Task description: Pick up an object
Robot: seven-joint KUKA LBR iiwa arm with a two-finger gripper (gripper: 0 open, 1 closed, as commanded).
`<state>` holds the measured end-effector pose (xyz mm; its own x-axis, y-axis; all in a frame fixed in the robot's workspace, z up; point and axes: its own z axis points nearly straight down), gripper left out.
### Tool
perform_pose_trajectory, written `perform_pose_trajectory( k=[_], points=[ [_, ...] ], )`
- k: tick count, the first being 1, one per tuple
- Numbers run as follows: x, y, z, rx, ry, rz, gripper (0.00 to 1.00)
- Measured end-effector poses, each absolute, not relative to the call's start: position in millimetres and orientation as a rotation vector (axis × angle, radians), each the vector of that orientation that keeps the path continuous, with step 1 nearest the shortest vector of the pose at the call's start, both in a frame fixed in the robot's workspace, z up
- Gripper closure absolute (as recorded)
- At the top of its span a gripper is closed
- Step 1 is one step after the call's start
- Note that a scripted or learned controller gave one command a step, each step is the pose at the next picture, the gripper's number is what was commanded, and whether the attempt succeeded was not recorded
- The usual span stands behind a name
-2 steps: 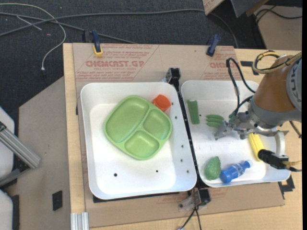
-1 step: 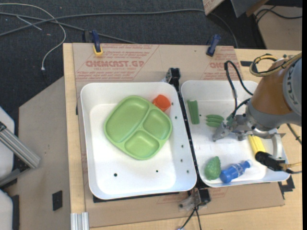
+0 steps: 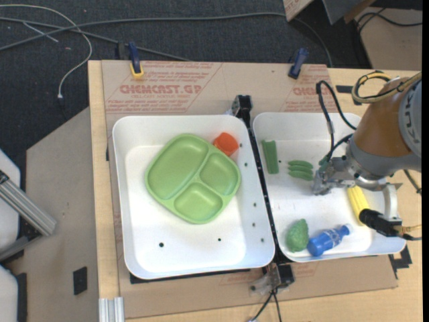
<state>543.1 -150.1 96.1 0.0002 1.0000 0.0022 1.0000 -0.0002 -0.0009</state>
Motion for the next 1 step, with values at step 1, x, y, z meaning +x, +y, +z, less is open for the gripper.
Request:
perform_pose_trajectory(
  k=[1],
  points=[
    [550.4, -141.4, 152.3, -2.223, -2.228, -0.006, 1.00]
  ],
)
